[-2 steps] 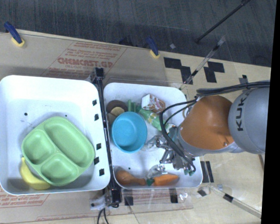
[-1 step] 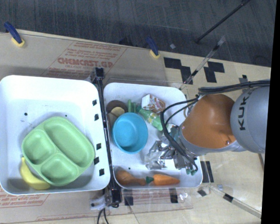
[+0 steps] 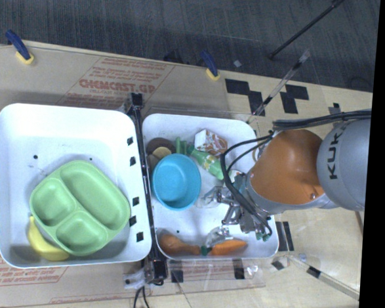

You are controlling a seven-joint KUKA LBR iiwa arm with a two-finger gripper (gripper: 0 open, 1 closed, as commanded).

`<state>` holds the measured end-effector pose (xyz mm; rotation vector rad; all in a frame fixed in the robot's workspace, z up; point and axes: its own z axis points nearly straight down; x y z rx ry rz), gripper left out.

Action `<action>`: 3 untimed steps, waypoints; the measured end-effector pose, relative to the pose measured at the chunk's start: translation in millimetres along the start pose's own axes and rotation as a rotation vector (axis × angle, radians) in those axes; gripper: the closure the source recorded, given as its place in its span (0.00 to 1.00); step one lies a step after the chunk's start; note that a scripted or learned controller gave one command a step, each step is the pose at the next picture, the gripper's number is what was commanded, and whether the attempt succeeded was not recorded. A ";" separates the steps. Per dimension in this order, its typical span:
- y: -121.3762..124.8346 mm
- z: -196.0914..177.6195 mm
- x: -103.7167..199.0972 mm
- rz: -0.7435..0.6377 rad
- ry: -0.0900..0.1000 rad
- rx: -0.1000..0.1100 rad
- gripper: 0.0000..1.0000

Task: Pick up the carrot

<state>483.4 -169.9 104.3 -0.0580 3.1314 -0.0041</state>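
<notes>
Hovering my end effector (image 3: 217, 236) just above the carrot (image 3: 227, 248), I cannot tell its spread; the carrot lies below and right of the blue bowl (image 3: 176, 180).

Lighting was even, overhead, fairly bright. White bins (image 3: 22, 145) ran near blown out, with soft shadows along their walls. Overall soft focus, mild compression noise, dark floor (image 3: 156, 16) underexposed.
</notes>
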 end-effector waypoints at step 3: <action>-33.1 2.2 -4.7 -0.025 -0.001 -0.003 0.00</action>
